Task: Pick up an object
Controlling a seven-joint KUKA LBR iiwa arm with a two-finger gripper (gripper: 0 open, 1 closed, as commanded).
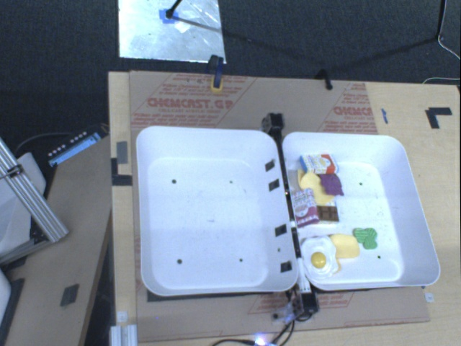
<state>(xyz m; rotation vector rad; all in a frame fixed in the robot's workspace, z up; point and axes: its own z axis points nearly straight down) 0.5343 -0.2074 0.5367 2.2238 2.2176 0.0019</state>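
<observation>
The right bin (403,186) holds several small toy foods along its left side. A white and red carton (319,163) lies at the top, with a yellow piece (309,182) and a purple piece (331,184) just below it. Under these sit a small printed packet (304,206) and a brown chocolate bar (328,213). Nearer the front lie a fried egg (318,256), a pale yellow lump (346,246) and a green piece (366,237).
The left bin (209,207) sits beside the right one, joined by black clips along the shared wall (277,193). Both rest on a cardboard sheet (187,99). A metal plate (171,19) lies on the dark floor behind. An aluminium frame (29,200) stands at the left.
</observation>
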